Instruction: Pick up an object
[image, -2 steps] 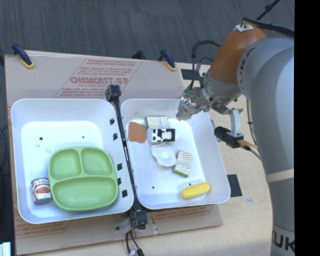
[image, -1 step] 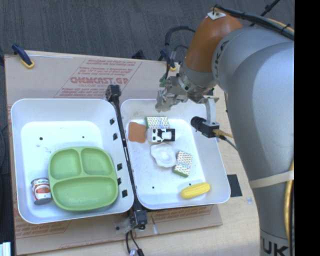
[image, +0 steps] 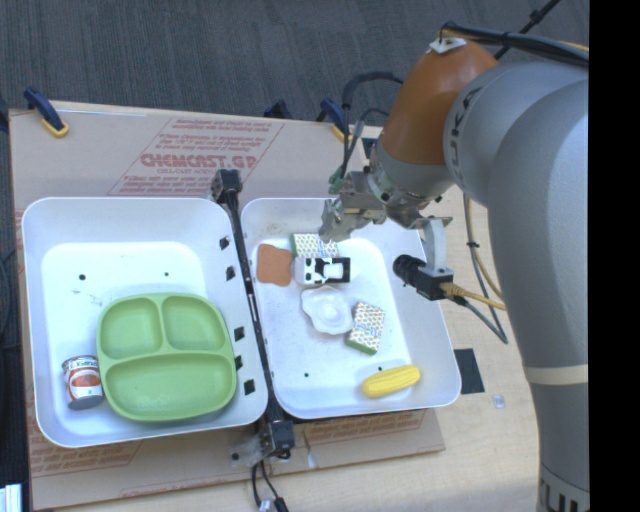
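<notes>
Gripper (image: 330, 228) low over right bin (image: 425, 300), near far edge, just above patterned block (image: 308, 245); finger opening cannot tell. Black-white object (image: 326, 269) just beside.

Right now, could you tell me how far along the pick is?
Done: the arm has reached the right bin, with the gripper low at its back, by the patterned block and black-and-white piece. In hand: nothing visibly. Left: grasp and lift; the egg, corn and orange piece lie flat.
</notes>
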